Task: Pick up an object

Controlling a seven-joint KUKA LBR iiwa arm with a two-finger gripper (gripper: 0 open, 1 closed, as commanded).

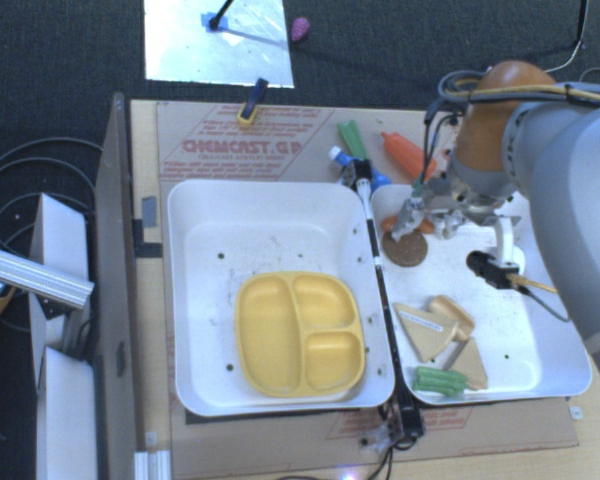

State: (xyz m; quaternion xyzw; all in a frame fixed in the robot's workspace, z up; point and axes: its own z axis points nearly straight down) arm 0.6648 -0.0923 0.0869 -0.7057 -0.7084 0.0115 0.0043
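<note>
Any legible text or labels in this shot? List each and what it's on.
"CHEMCAST GP": large red letters on the brown board under the bins.
Smaller red lines above and below it on the same board: too blurred to read.
More red print on the board's front edge: too blurred to read.
No text shows on the yellow plate, the bins or the arm.

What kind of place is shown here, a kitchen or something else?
Probably a robotics lab bench, not a kitchen. A robot arm reaches over two white bins set on cardboard, cables lie on the dark floor, and the bins hold test items such as a yellow tray.
</note>
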